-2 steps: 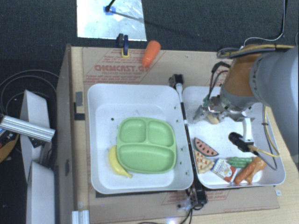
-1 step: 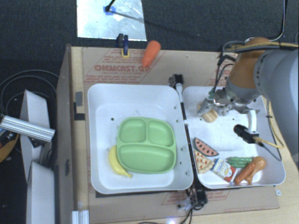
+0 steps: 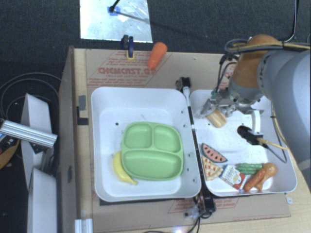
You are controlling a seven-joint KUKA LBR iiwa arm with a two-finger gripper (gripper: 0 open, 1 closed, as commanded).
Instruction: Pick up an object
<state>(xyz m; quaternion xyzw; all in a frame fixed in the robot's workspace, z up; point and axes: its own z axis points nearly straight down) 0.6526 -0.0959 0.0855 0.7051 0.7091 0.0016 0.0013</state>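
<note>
Jaws (image 3: 217,111) low in right bin (image 3: 291,178), clamped on tan cylinder (image 3: 216,118) near its upper left corner. Green tray (image 3: 152,151), banana (image 3: 121,169) in left bin (image 3: 104,110).

Both bins (image 3: 146,93) look like smooth white plastic with a faint sheen. The green tray (image 3: 151,150) is matt moulded plastic, and the banana (image 3: 122,169) at its 8 o'clock looks the same, slightly glossier. The bench board (image 3: 116,67) is dull brown cardboard printed in red. At 12 o'clock lies a shiny foil-like sheet (image 3: 115,12) on rough dark carpet (image 3: 34,28). The arm (image 3: 286,81) has a satin grey shell. The bar (image 3: 28,133) at 9 o'clock is brushed metal.
</note>
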